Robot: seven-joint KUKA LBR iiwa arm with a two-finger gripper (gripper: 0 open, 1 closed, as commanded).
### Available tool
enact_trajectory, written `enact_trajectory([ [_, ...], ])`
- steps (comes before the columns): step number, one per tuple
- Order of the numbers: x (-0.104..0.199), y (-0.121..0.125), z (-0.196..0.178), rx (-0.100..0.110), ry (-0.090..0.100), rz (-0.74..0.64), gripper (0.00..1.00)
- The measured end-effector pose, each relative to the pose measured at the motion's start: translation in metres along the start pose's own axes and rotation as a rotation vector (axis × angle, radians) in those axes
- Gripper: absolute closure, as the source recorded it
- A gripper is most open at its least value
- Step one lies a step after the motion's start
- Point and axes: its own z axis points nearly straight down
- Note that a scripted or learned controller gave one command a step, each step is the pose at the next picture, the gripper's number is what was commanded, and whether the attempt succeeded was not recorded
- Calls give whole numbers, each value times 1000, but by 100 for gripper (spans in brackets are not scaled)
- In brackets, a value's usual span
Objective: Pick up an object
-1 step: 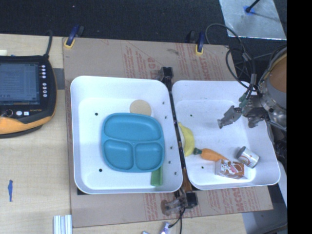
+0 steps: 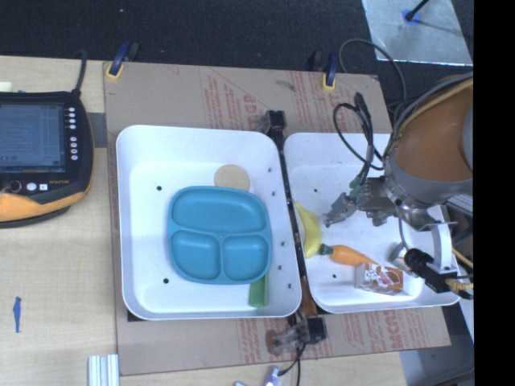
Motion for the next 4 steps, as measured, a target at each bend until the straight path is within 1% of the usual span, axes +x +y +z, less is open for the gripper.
enact_trajectory([
  [1, -53, -24, 100, -1, 0, 3, 0],
  [2, -54, -23, 90, -2, -1, -2, 100],
  [3, -30, -37, 50, -6, -1, 0, 100],
  [4, -34, -24, 42, -3, 0, 1, 100],
])
